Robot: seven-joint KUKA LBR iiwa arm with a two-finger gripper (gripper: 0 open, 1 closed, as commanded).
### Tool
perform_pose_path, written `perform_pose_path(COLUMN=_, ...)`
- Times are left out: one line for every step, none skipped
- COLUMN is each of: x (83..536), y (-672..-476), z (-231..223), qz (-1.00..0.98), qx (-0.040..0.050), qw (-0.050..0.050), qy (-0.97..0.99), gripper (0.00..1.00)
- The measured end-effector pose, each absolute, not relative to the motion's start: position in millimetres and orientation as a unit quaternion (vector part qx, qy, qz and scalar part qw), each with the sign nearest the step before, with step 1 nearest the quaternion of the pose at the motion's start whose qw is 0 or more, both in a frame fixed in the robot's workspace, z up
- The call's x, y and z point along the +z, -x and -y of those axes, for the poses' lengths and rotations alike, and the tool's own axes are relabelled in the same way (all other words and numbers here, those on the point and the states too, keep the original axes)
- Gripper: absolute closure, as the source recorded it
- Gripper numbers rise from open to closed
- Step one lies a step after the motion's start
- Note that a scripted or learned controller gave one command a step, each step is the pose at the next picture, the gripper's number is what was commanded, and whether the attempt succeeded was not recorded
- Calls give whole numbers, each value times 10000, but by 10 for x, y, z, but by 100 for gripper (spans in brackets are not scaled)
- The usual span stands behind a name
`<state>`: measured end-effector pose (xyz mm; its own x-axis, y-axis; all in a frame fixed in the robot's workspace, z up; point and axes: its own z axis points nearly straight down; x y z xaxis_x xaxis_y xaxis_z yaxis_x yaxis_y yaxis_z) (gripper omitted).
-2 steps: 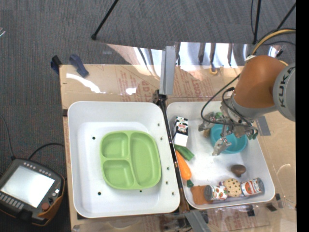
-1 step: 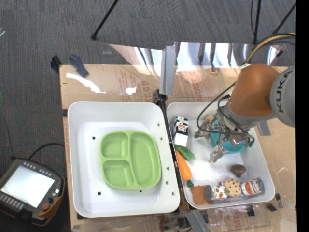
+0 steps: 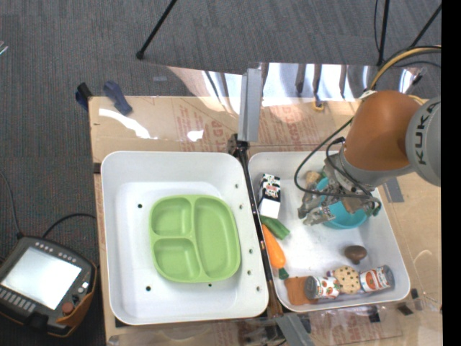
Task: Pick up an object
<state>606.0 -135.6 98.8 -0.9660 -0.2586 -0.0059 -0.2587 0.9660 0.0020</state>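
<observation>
Over the right bin [image 3: 400, 262], arm [image 3: 389, 132] bent down, jaws [image 3: 333, 206] above blue bowl [image 3: 347, 217]

The KUKA arm [image 3: 403, 132] is reaching in from the right, orange band bulging above the wrist, and the gripper [image 3: 337, 206] is pointing down, hanging low over the bench.

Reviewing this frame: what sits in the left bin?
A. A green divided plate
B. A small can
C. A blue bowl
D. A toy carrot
A. The green divided plate lies alone in the left bin, while the carrot, blue bowl and can are all in the right bin.
</observation>
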Motion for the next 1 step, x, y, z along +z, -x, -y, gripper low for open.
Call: perform_pose_path(x=983, y=-6058, z=1353, qz=-9914, qx=16, qw=24, qy=1307, gripper=0)
